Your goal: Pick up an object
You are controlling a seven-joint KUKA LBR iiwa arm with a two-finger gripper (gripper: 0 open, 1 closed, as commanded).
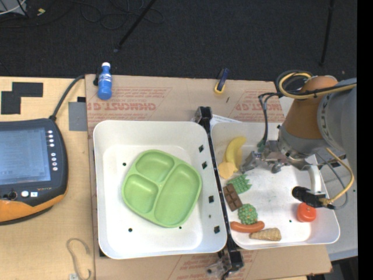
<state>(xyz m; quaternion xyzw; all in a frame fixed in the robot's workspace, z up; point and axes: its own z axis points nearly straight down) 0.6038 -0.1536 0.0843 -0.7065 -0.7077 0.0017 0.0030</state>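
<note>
Toy food lies along the left side of the right bin (326,235): a yellow banana (235,149) at the top, a small yellow piece (226,170) just below it, then a green leafy piece (239,184), a brown chocolate bar (232,197), a green broccoli (247,213), a red sausage (247,227) and a tan cone (266,234) near the front wall. An orange-red piece (306,213) sits apart, towards the bin's right side. The arm (309,112) reaches in from the right, and its hand (263,158) is low in the bin, just right of the banana and above the leafy piece. I cannot tell whether the hand is apart or together, and nothing shows between its tips. The left bin (111,156) holds a green divided plate (162,186). On the tabletop (52,98) beyond the bins stand a blue bottle (105,81) and a tablet-like controller (29,162).
</note>
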